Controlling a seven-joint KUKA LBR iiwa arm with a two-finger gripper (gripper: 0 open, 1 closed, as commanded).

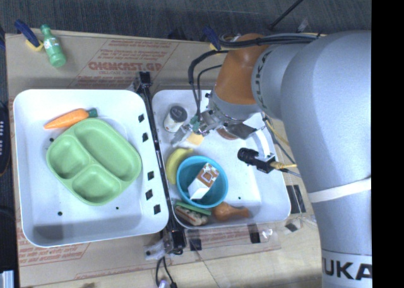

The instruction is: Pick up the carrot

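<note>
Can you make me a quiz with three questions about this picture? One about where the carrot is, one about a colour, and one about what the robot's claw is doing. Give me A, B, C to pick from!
1. Where is the carrot?
A. In the left bin, beside the green plate
B. Inside the blue bowl
C. On the cardboard next to the green bottle

2. What colour is the bowl in the right bin?
A. Red
B. Blue
C. Black

3. Where is the claw right now?
A. Over the right bin, far from the carrot
B. Touching the carrot
C. Resting on the green plate

Answers:
1. A, the carrot lies in the left bin at the upper edge of the green plate.
2. B, its rim is bright blue.
3. A, it hangs above the right bin, a whole bin away.
</note>
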